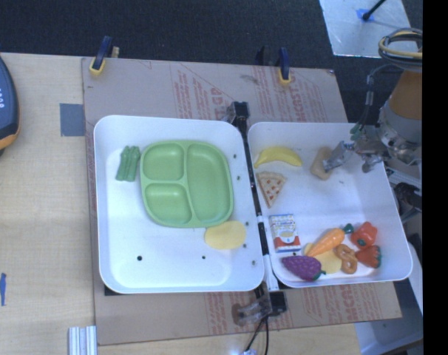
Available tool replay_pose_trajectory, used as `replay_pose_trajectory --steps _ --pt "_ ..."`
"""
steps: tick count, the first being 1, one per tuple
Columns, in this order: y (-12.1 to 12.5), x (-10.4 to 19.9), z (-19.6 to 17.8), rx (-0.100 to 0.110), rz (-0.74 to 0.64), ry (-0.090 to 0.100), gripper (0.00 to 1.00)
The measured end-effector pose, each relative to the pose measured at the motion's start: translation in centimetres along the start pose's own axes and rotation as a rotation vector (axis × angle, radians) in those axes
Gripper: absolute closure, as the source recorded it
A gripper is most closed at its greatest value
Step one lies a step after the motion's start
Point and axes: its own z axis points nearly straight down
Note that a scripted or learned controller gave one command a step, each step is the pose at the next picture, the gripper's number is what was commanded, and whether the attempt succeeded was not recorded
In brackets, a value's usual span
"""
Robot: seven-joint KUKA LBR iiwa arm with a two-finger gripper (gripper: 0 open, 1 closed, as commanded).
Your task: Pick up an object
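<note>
End effector (351, 151), finger state unreadable, hung just right of small tan block (322, 163), its nearest object.

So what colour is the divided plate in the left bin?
Light green: the divided plate, clearest in the camera view.

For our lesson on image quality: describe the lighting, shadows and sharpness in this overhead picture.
Camera view: bright, even light washes out the white bins; shadows are soft and short, as under the green plate; the whole frame is slightly soft, so the print on the small card is unreadable; the gripper looks blurred.
</note>
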Motion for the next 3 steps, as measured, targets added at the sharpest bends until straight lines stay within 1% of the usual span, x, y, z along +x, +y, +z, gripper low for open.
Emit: replay_pose_trajectory --steps 1,2,3 --pt "3.7 3.7 4.4 -0.012 -0.006 -0.003 0.00" --pt "3.6 3.4 3.1 -0.013 -0.005 -0.004 1.00" --pt "3.7 13.0 -6.4 -0.020 -0.008 0.001 1.00"
